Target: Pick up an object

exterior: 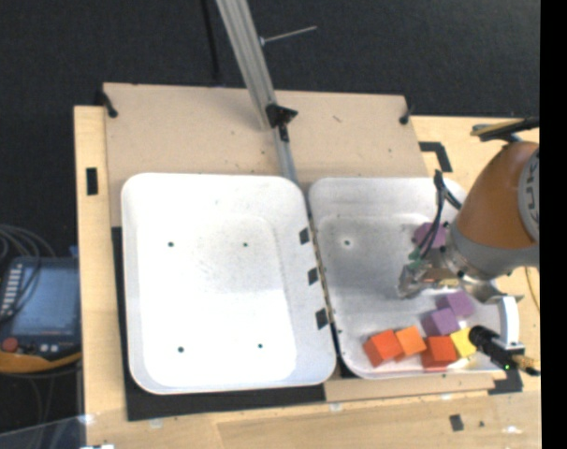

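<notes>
Orange and purple blocks point(424, 335) crowd the right bin's point(358, 213) near corner, while the claw point(416, 279) hangs just beside them; its opening cannot be told. Descending here risks closing on bare floor, or wedging between tightly packed blocks.

**Colours around the claw**

The claw point(416, 279) is grey metal beneath an orange arm band point(497, 199). Below it lie purple blocks point(449, 312), orange blocks point(396, 344), a red-orange block point(441, 349) and a yellow block point(463, 341). Both bins point(218, 279) are white.
</notes>
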